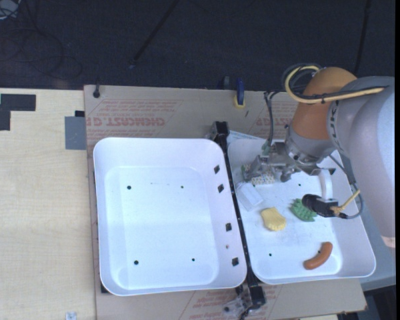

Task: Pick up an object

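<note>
On the counter (40, 205) stand two white bins side by side, the left bin (160, 225) and the right bin (287, 262). The right bin holds three coloured things, one of each kind: one yellow lump (274, 219), one green piece (301, 211) just beside it, and one orange sausage (318, 256) lying apart near the front corner. The lump is soft-edged and matt, and the sausage is a little curved. One pale flat piece (251, 197) lies near the lump. The one arm (360, 132) comes in from the right and bends down at the wrist. Its pincer (263, 170) is low over the far left part of the right bin, and I cannot tell whether it is apart or together.
</note>
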`<state>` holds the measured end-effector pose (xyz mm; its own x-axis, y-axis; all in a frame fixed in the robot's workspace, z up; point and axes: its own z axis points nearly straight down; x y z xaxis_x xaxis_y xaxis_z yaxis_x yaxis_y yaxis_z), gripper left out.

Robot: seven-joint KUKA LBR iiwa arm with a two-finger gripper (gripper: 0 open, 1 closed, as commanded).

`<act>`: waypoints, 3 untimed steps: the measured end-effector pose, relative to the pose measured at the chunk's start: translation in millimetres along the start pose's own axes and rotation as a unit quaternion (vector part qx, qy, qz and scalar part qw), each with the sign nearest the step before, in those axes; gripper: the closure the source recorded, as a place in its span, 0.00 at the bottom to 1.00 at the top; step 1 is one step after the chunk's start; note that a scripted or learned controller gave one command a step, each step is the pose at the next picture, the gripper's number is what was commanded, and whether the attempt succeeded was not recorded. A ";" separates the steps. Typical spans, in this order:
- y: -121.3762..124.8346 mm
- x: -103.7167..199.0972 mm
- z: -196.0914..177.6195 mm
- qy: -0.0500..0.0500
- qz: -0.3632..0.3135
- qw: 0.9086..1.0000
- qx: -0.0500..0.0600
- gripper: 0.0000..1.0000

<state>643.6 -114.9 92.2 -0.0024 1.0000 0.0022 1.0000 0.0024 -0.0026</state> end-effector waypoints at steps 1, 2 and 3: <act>-132.7 -5.1 -153.7 -0.001 0.004 1.000 -0.001 0.00; -82.5 -72.0 -246.5 -0.005 0.003 1.000 -0.007 0.00; -84.7 -69.1 -249.7 -0.002 0.001 1.000 0.000 1.00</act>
<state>559.6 -184.8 342.0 -0.0005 1.0000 -0.0009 1.0000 0.0004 -0.0024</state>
